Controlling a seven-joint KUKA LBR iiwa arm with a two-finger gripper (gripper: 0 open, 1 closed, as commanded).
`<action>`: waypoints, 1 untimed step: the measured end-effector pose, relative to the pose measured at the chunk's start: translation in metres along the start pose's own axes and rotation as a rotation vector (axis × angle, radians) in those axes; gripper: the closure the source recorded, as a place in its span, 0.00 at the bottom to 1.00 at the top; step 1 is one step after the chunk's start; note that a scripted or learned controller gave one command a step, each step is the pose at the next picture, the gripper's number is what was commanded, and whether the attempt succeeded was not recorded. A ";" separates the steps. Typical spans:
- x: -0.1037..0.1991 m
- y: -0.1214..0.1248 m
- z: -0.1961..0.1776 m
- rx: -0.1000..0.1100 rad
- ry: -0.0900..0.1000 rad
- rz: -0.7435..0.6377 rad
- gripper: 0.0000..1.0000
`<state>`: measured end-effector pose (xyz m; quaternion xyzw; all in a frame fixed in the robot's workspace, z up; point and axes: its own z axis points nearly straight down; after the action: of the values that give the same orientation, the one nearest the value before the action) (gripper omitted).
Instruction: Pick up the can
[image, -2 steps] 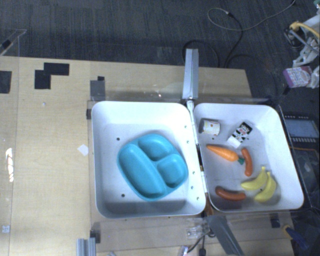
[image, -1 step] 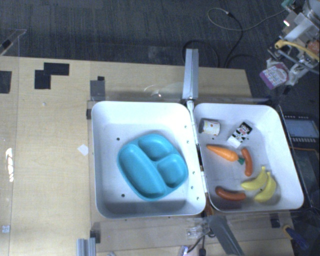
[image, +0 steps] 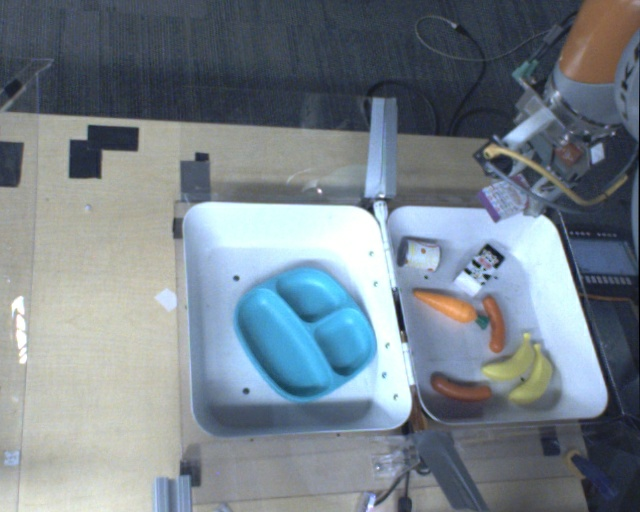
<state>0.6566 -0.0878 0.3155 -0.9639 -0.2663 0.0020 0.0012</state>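
The can (image: 421, 255) is small and pale with a dark band. It lies on its side in the far left corner of the right bin (image: 585, 330). The arm, with its orange band, comes in at the top right. Its gripper (image: 506, 193) hangs over the right bin's far rim, right of the can and further back, well apart from it. Cables and wrist parts crowd around the gripper.
In the right bin with the can are a black-and-white carton (image: 481, 266), a carrot (image: 446, 305), a small red-orange piece (image: 494, 322), two bananas (image: 523, 370) and a brown sausage (image: 461, 388). The left bin (image: 210, 300) holds a blue divided plate (image: 305, 331).
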 end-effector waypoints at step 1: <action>-0.031 0.039 -0.032 -0.002 0.002 0.162 1.00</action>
<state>0.6503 -0.1373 0.3470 -0.9822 -0.1876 0.0006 0.0004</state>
